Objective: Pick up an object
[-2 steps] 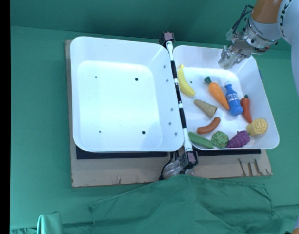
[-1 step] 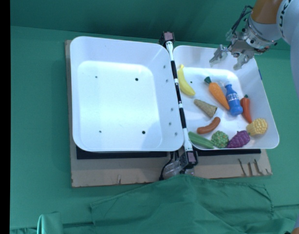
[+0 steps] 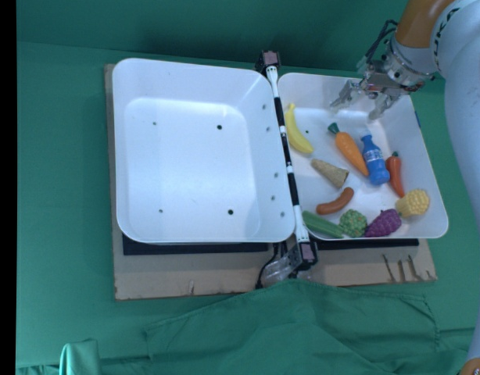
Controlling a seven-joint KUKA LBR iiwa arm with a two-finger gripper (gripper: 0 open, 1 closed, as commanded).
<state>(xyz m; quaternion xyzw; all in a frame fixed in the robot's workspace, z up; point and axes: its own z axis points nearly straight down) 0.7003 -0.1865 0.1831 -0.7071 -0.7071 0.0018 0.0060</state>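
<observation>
Overhead, the gripper point(image 3: 357, 102) hangs spread apart above the right bin point(image 3: 431, 223), near carrot point(image 3: 349, 150) and banana point(image 3: 297, 130).

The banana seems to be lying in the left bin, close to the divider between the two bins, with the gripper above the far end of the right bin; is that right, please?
Not quite: the banana lies in the right bin, not the left, close to the divider. The camera view shows this. The gripper is above the right bin's far end, as you said.
</observation>
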